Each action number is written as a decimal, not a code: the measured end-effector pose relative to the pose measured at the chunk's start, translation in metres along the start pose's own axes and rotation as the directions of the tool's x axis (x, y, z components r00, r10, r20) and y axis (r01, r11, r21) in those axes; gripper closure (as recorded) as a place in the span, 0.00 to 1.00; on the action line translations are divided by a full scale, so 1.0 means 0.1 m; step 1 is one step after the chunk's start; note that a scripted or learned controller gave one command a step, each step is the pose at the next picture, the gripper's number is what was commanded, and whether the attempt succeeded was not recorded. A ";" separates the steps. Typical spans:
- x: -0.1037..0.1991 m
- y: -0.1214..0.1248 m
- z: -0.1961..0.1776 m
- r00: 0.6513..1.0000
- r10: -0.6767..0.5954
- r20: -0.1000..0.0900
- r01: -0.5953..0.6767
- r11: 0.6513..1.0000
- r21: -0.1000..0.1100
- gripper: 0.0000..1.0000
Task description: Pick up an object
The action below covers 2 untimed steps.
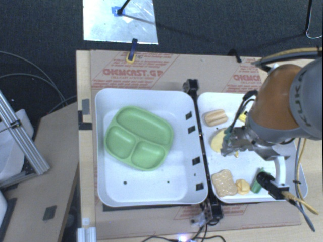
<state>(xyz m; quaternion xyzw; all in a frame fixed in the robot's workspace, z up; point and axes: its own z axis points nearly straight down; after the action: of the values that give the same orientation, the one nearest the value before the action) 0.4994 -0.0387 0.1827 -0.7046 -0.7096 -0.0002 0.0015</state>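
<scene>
Below, two shallow white bins sit side by side on the bench (pixel 86 150), which is faced with a brown protective sheet printed in red lettering. Left bin (pixel 116 188): holds a pale green divided plate (pixel 139 137) with three compartments, lying flat near the bin's middle. Right bin (pixel 222 101): holds several small food-shaped items. A tan bread-roll piece (pixel 215 117) lies toward the far left corner. A pale yellow piece (pixel 217 141) lies near the middle of the bin's left side, partly covered by the hand. A beige cracker-like piece (pixel 224 182) lies toward the near left corner, with a small yellow piece (pixel 243 186) just beside it on its right and a dark green item (pixel 255 186) just beyond that.

Arm: the grey arm with its orange band (pixel 275 97) reaches in from the right and hangs over the right bin. Hand (pixel 230 146): lowered at the edge of the pale yellow piece; whether it is released or clenched cannot be told, as the arm's own body hides the tips. Nothing is visibly between them.

Beyond the bench, a shiny square sheet (pixel 120 14) lies on the dark floor.
</scene>
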 end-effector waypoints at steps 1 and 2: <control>0.37 -0.13 -0.01 1.000 0.000 0.001 0.000 1.000 -0.002 1.00; 0.97 -0.12 -0.22 1.000 -0.004 0.000 0.004 1.000 -0.005 1.00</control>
<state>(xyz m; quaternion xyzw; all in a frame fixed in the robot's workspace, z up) 0.4870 0.0580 0.2051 -0.7034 -0.7108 -0.0019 -0.0003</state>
